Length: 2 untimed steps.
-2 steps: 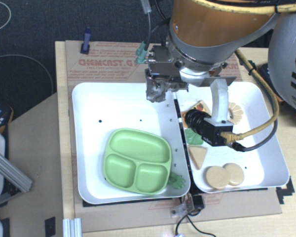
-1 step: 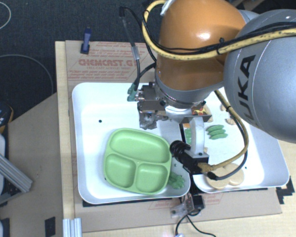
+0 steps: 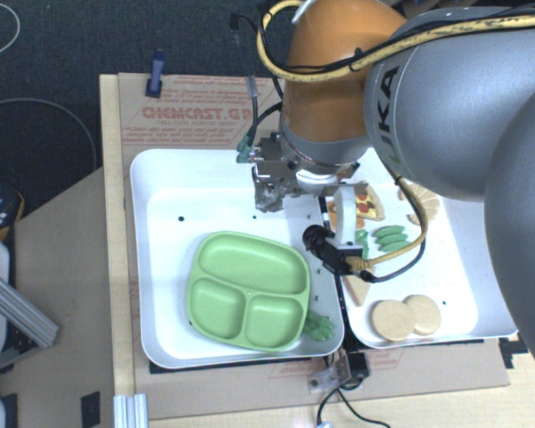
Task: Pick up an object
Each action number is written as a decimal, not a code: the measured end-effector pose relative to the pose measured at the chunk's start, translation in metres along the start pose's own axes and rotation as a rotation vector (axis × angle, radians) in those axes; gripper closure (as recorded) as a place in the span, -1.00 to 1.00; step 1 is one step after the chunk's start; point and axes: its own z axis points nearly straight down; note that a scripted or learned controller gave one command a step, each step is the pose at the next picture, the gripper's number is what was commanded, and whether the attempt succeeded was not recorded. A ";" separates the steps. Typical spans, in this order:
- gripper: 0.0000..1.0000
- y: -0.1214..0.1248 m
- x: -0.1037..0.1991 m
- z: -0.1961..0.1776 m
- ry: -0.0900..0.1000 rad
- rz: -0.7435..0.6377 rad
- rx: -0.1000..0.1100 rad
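The green divided tray (image 3: 248, 290) lies in the left bin (image 3: 156, 239), below and left of my gripper (image 3: 269, 185) — its long axis running across the bin. A small green piece (image 3: 319, 327) sits at its right corner. Whether I am open or closed, I cannot tell — my own wrist covers much. The right bin (image 3: 464, 275) holds a pizza slice (image 3: 366, 205), pea pods (image 3: 388, 235) and two round crackers (image 3: 403, 316).

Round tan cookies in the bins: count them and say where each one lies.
2. Both are in the right bin, near its front edge: one cookie on the left, the other cookie touching its right side. The arm covers part of this bin, so more may be hidden.
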 end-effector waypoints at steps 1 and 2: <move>1.00 -0.003 0.037 -0.117 0.010 -0.012 -0.020; 1.00 -0.016 0.074 -0.150 0.007 -0.011 -0.011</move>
